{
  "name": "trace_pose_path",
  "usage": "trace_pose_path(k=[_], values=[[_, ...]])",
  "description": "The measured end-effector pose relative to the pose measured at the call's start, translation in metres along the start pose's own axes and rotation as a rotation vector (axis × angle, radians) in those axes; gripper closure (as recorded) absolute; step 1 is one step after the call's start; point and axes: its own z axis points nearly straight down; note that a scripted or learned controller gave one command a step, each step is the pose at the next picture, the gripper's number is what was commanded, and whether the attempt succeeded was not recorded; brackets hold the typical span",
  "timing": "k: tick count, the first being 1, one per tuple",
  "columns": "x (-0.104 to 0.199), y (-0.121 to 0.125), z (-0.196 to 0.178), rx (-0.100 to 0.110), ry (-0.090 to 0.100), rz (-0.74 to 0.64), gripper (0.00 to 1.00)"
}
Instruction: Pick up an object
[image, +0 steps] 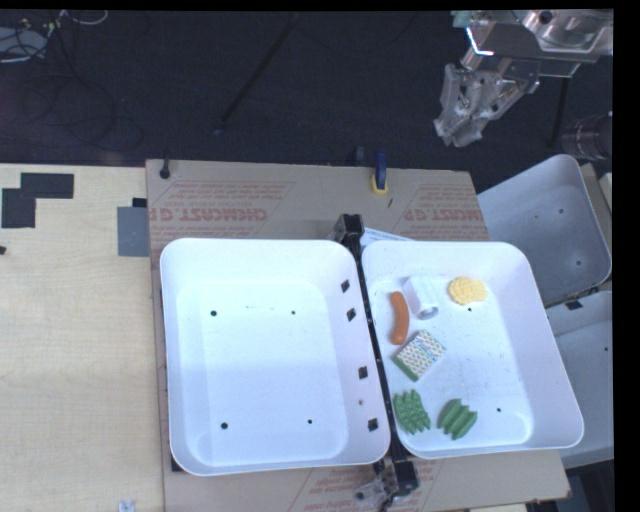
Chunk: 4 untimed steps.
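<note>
Nothing picked yet; whole task left, judging by the layout. Right shallow white plastic bin (540, 330) holding six small items: patterned green-and-white box (420, 354), orange sausage-like stick (399, 316), two green bean clusters (409, 411) and (457, 418), round yellow cracker-like disc (467, 290), white cylinder (427, 296). Metal two-finger pincer (462, 128) raised well apart, beyond the bin's far edge; spread or pressed together, cannot tell

All 6 things lie well below the gripper (462, 122), down-frame from it. Nearest are a white cylinder (427, 297) on its side and a round yellow cracker (467, 291). An orange sausage (399, 317) lies lengthwise beside them. Farther off sit a patterned, tilted packet (420, 354), possibly a sponge, and 2 green pod bunches (410, 411) (457, 418).
</note>
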Motion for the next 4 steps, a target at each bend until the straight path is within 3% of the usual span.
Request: trace_pose_path(k=[4], values=[[0.004, 0.001, -0.037, 0.010, 0.000, -0.018, 1.00]])
